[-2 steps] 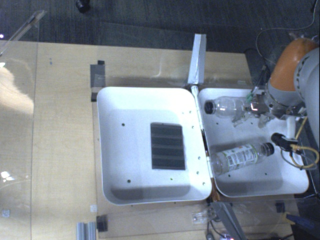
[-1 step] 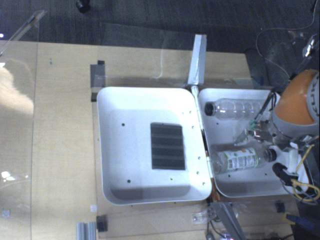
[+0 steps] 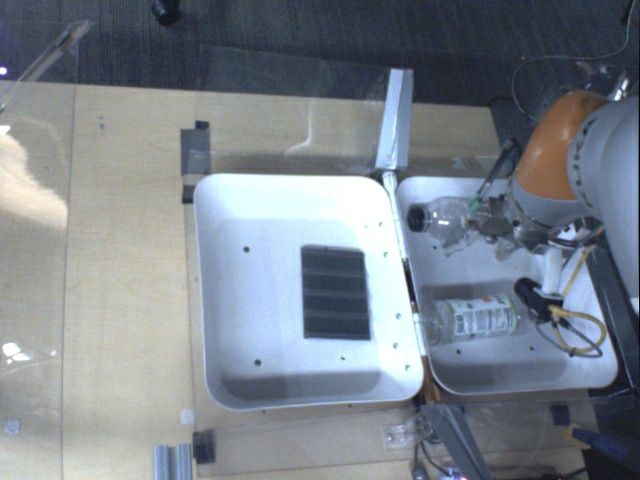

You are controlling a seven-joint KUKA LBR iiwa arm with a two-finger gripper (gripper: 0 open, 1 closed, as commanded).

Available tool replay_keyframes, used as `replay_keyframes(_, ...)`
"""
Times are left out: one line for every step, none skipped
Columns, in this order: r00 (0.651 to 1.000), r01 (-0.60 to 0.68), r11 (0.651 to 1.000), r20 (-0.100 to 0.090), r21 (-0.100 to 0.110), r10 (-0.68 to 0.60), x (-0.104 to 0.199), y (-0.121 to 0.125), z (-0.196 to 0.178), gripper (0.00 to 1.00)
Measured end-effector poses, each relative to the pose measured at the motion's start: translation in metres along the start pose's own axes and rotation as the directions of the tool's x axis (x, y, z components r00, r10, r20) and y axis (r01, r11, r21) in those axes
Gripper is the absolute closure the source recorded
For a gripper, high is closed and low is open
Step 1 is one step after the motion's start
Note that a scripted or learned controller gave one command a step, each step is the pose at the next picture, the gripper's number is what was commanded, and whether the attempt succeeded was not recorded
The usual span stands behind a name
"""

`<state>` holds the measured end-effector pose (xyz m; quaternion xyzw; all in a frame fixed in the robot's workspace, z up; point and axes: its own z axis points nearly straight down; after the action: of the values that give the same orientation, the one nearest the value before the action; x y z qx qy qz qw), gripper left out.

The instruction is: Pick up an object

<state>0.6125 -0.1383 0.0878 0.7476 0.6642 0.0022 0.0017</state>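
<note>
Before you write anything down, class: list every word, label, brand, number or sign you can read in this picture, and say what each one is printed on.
No text can be read.
Clear bottle lying in the right bin: it has a white and dark label, but the print is too small and blurred to read.
Second clear bottle at the back of that bin: no legible print.
Dark ribbed pad in the left bin: no markings visible.

fixed overhead camera, slanted down, both white bins (image 3: pixel 215 298) in frame, arm (image 3: pixel 600 158) at right
</note>
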Motion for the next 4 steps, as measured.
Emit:
replay_keyframes(0.985,0.172,0.985,0.0,-0.007,-0.172,0.022,-0.088,-0.002,0.0)
replay_keyframes(0.97,0.243,0.97,0.001,-0.008,-0.243,0.051,-0.041,-0.001,0.0)
replay_keyframes(0.91,0.414,0.903,-0.057,0.116,-0.41,0.048,0.024,0.008,0.0)
replay_keyframes(0.887,0.462,0.887,0.003,-0.004,-0.462,0.031,-0.04,-0.001,0.0)
